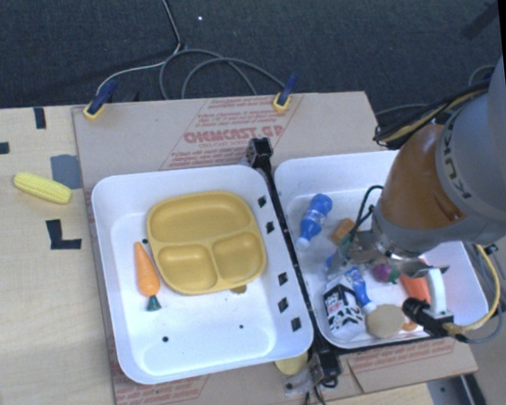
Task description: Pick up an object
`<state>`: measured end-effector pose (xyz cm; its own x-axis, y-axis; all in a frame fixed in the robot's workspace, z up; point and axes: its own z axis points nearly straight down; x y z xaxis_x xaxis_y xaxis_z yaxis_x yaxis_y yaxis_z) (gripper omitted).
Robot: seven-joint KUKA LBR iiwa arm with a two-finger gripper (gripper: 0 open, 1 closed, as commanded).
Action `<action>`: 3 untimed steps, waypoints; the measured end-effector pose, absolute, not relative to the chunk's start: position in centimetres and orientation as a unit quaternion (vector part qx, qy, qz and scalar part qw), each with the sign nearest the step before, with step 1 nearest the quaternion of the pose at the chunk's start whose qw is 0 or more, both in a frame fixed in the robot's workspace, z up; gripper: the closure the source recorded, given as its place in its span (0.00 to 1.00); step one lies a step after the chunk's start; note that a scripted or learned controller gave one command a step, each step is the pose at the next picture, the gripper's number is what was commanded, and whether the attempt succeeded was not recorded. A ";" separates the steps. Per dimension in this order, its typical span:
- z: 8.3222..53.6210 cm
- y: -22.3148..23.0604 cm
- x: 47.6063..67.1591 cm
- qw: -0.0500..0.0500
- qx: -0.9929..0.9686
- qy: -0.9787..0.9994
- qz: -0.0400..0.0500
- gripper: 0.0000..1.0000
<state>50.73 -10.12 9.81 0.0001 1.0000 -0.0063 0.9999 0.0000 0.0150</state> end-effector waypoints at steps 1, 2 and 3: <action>9.7 -10.1 50.7 0.007 0.707 0.707 0.003 0.00; 8.7 -10.0 48.7 0.006 0.706 0.708 0.003 0.00; 8.7 -12.0 54.4 0.001 0.707 0.708 0.001 0.00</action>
<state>54.36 -11.97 8.66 -0.0014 1.0000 -0.0001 1.0000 0.0014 0.0026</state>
